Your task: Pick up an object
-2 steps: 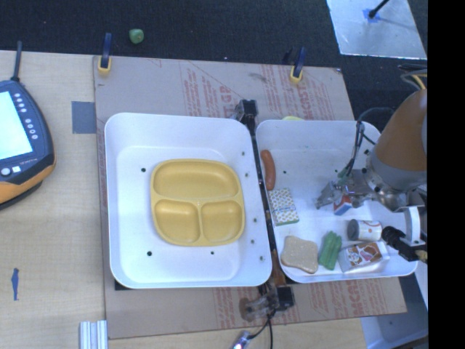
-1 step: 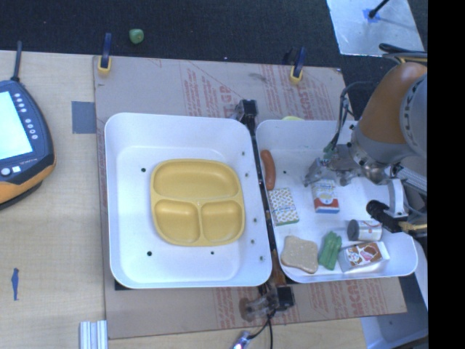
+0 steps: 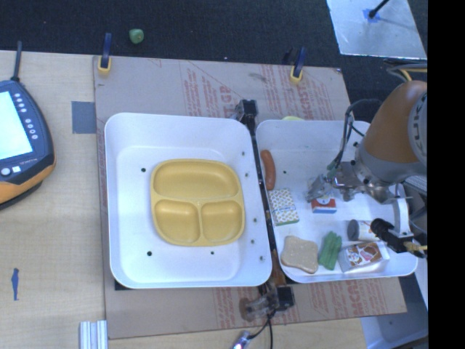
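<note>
My gripper (image 3: 320, 190) hangs low over the middle of the right bin (image 3: 305, 138), on the arm that reaches in from the right. Just below its tip lies a small red, white and blue box (image 3: 325, 206), close to it or touching it. An orange-brown sausage (image 3: 268, 169) lies along the bin's left wall. Beneath it sits a small checkered packet (image 3: 283, 206). At the front of the bin are a slice of bread (image 3: 299, 254), a green piece (image 3: 330, 250) and a white packet with a red picture (image 3: 363, 255).
The left bin (image 3: 131, 260) holds a yellow three-compartment plate (image 3: 197, 200). A raised divider (image 3: 260, 187) separates the two bins. A pendant with a screen (image 3: 18, 140) lies at the bench's left edge. Clamps (image 3: 296, 65) hold the cardboard at the back.
</note>
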`<state>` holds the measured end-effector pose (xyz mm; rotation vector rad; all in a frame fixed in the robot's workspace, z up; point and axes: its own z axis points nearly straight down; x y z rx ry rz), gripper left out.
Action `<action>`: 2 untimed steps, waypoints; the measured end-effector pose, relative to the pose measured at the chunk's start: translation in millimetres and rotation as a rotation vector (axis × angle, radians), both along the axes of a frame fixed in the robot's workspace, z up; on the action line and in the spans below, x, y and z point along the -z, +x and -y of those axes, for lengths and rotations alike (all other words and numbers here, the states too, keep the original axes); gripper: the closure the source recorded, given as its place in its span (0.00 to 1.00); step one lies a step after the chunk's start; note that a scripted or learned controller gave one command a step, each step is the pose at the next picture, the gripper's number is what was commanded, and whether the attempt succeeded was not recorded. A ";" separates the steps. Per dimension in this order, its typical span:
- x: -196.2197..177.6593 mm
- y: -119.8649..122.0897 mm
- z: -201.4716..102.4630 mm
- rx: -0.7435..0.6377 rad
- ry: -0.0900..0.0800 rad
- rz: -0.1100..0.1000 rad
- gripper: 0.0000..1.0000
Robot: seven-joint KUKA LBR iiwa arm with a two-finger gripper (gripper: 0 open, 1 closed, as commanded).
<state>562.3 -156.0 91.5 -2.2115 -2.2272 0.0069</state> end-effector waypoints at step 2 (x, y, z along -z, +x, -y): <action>-100.9 37.5 -80.5 0.003 0.003 0.004 1.00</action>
